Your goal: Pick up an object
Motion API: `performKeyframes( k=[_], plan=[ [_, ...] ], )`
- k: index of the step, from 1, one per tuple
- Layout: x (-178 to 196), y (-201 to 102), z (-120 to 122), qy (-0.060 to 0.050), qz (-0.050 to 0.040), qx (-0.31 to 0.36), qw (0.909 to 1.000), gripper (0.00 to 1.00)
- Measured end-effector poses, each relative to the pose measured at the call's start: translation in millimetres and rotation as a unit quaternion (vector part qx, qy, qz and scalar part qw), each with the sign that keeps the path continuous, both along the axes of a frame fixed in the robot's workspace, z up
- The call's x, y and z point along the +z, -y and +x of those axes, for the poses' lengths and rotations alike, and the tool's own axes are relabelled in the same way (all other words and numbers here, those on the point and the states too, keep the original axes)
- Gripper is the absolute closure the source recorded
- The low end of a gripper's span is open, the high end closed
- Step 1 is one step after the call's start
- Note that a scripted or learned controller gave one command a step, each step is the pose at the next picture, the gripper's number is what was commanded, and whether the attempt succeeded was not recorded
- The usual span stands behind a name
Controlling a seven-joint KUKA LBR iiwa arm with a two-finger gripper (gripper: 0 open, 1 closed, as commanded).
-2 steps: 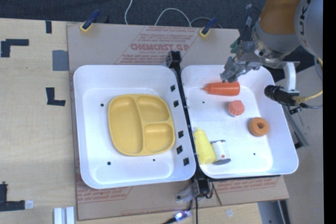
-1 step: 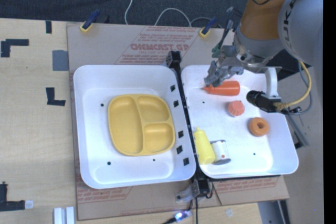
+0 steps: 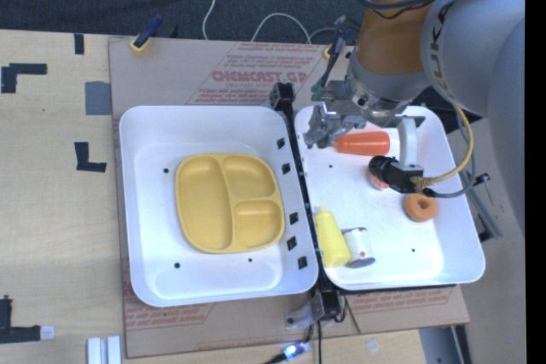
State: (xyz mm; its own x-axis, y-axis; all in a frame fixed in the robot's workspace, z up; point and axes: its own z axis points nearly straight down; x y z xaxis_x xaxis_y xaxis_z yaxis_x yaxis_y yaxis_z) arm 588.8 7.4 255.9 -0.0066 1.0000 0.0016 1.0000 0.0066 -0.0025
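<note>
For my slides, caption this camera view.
KUKA arm's gripper hovers by an orange carrot in the right bin.

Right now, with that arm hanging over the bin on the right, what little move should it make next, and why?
Probably a short drop straight down: the end effector hangs at the right bin's far-left corner, beside the orange carrot-like piece, the nearest thing to pick.

— What's under you?

— I hang over the right bin (image 3: 444,264), my gripper (image 3: 322,130) low near its upper left corner, just beside an orange carrot-shaped piece (image 3: 365,142).

— And the rest of that bin?

— An orange ring (image 3: 420,206), a yellow piece (image 3: 330,238) touching a small white can (image 3: 358,245).

— The left bin (image 3: 141,183)?

— It holds a yellow divided tray (image 3: 229,202).
</note>
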Motion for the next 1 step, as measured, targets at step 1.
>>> performKeyframes(
  k=[1],
  plan=[
    [-16.4,-54.3,0.7,-0.001,-0.0003,0.0,1.0,1.0]
  ],
)
